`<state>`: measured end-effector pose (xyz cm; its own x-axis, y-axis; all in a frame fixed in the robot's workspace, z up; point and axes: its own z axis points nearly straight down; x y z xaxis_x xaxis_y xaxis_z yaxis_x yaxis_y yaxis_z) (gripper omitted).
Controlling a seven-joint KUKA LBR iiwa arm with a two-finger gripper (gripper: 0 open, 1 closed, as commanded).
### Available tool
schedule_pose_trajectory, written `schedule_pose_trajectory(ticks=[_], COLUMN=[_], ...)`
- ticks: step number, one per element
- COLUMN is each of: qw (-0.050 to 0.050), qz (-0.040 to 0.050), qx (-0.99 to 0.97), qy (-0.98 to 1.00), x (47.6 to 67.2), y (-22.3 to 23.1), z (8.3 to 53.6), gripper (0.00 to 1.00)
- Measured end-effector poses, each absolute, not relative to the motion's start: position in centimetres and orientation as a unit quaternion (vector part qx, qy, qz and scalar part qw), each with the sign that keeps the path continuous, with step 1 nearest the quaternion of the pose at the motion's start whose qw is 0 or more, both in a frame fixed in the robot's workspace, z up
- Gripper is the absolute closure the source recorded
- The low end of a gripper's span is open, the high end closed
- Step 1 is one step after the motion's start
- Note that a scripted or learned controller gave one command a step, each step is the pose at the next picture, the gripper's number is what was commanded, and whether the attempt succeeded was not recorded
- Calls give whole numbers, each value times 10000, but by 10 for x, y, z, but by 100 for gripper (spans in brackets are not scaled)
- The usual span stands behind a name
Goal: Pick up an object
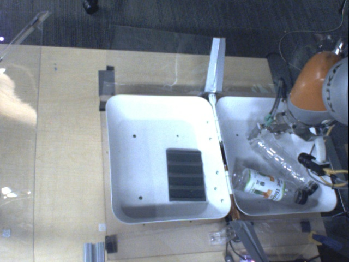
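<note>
In the left bin (pixel 122 146) a black ribbed rectangular block (pixel 185 174) lies flat near the front. Inside the right bin (pixel 240 113) a clear plastic bottle (pixel 281 160) lies diagonally, its dark cap (pixel 306 194) toward the front right corner. A second clear bottle with a green and white label (pixel 260 184) rests on its side just in front of it, close to the bin's left wall. The arm, with its orange band (pixel 312 89), reaches in from the right. My gripper (pixel 271 125) is down at the upper end of the clear diagonal bottle.
A metal divider post (pixel 216 64) stands behind the seam between the two bins. Black and yellow cabling (pixel 316 165) hangs off the arm over the right bin's right side. A clear acrylic panel (pixel 22 119) covers the bench on the left.
</note>
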<state>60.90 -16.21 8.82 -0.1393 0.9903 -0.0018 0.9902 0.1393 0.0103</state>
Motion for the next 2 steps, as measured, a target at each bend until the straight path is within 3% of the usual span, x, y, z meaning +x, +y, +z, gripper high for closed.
schedule_pose_trajectory(ticks=[1,2], qw=[40,30], qz=[35,21], qx=[6260,7058], qy=[7798,7084], x=[636,621], y=[-97,-162], z=[88,171], gripper=[0,0])
